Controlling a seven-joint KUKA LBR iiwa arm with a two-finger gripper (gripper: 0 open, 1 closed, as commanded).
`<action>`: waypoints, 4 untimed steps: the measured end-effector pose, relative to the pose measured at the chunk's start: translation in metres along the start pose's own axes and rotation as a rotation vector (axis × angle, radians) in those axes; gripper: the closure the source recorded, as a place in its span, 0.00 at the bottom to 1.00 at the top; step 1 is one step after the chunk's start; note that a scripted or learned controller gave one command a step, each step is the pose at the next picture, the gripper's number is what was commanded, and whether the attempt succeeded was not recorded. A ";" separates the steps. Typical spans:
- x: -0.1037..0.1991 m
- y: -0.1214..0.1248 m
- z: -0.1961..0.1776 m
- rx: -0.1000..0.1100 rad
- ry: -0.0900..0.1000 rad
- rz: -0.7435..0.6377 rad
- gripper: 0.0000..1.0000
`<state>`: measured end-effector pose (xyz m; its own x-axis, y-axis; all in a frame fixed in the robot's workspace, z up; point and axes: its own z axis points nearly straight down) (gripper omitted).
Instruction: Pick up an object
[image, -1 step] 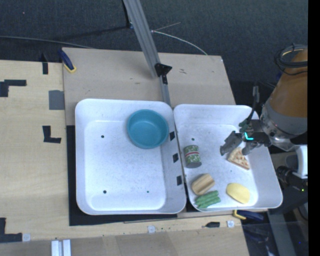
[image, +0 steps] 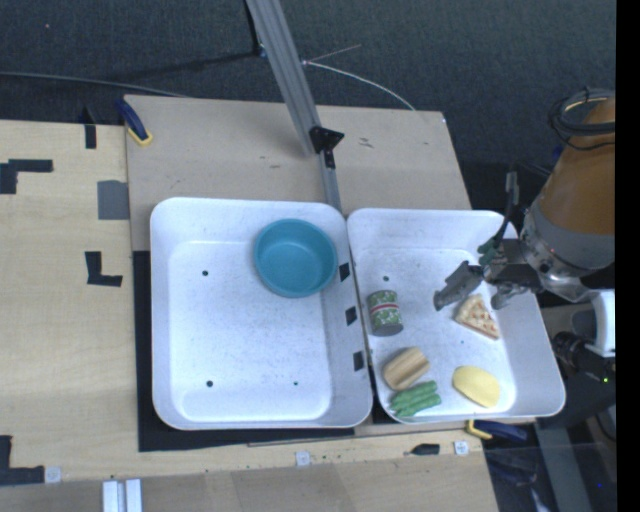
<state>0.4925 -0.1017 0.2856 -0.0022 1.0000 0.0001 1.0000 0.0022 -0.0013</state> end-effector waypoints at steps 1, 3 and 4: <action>-0.009 0.002 0.050 0.006 0.000 0.003 0.00; 0.004 -0.003 0.170 0.009 0.002 0.002 0.00; 0.004 -0.002 0.157 0.005 0.002 0.001 1.00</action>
<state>0.4902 -0.0975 0.1288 -0.0017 1.0000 0.0023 1.0000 0.0017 -0.0065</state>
